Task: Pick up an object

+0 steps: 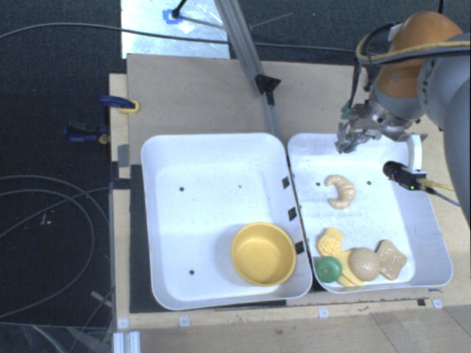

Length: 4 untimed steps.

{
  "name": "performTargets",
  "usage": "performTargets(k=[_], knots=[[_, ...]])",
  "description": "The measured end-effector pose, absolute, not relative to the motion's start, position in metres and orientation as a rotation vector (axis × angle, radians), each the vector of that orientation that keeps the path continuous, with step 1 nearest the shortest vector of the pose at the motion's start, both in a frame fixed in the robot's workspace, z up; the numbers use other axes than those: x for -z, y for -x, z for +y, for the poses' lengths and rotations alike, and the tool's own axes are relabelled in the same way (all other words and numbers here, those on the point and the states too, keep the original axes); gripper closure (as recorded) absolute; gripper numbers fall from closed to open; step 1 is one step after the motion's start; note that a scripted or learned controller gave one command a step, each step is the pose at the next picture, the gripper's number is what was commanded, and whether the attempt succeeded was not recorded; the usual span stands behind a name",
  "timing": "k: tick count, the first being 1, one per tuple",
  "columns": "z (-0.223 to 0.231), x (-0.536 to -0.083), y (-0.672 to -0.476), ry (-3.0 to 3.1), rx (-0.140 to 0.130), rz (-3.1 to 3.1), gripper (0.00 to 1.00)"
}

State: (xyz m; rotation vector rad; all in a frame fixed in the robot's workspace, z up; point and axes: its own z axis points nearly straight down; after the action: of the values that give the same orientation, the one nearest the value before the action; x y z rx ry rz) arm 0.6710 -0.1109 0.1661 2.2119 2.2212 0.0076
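1. Nearest the camera, a cluster of small things was seen at the front edge of the right bin [427, 226]: a green ball [328, 269], a yellow waffle-like piece [331, 243], a tan round piece [363, 263] and a tan cracker-shaped piece [391, 259], all close together.
2. A yellow bowl [263, 253] was seen upright in the front right corner of the left bin [191, 182].
3. Farther back in the right bin, a pale croissant [340, 190] lay alone on the white floor.
4. The pincer [347, 143] was poised over the back of the right bin, beyond the croissant and apart from it; nothing was seen between its fingers, and their spread could not be told.
5. The bins rested side by side on a brown table [191, 98]; beyond it lay dark carpet with cables.
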Motion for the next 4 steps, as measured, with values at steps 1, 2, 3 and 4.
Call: performTargets(k=[1,2,3,4], knots=[[-0.112,-0.223,-0.683,-2.209,-0.008,2.223,1.00],[-0.117,-0.273,-0.691,-2.207,-0.008,2.225,1.00],[-0.066,-0.259,-0.662,-2.212,-0.001,2.233,1.00],[-0.029,-0.248,-0.632,-2.213,0.000,2.232,1.00]])
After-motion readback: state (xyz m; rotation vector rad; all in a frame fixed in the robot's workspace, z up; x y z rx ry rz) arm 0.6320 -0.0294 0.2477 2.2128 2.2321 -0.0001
